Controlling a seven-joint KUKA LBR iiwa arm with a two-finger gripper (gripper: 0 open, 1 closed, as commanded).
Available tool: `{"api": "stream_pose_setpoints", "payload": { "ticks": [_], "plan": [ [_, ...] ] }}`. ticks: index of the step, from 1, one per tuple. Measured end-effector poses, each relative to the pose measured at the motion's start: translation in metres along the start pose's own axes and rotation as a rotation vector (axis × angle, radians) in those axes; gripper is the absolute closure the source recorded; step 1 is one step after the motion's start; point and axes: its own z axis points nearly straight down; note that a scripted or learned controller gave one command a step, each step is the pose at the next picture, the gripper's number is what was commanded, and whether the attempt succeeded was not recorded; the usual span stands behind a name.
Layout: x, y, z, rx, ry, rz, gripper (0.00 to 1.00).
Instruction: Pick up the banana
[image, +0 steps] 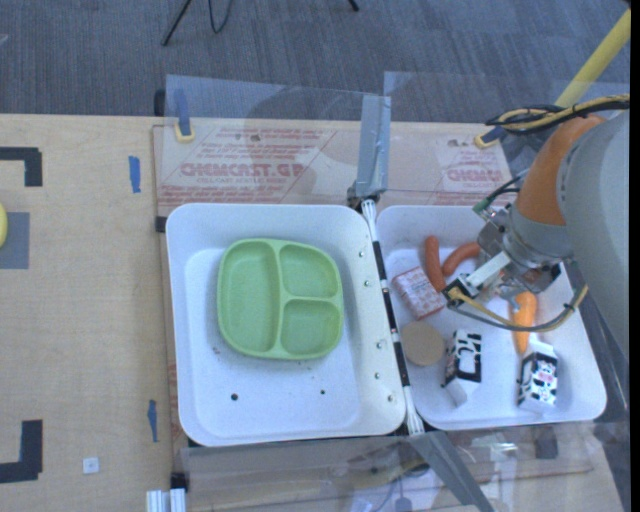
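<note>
My gripper (508, 283) hangs low over the middle of the right bin (585, 400), under the grey wrist with its orange band. The wrist hides what lies directly beneath it. Around it lie an orange-red stick (432, 257) and a curved orange piece (461, 257) on its left, and an orange carrot-like piece (522, 314) just below it. I cannot make out any object between the fingers.
The right bin also holds a pink packet (414, 291), a brown disc (424, 346) and two black-and-white cartons (463, 360) (538, 380). A green divided plate (280, 298) lies in the left bin (200, 400). A small yellow thing (2, 226) sits at the bench's far left edge.
</note>
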Motion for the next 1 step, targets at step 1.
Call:
{"api": "stream_pose_setpoints", "payload": {
  "ticks": [1],
  "plan": [
    [-0.0275, -0.0811, 0.0079, 0.001, 0.003, 0.142, 1.00]
  ]
}}
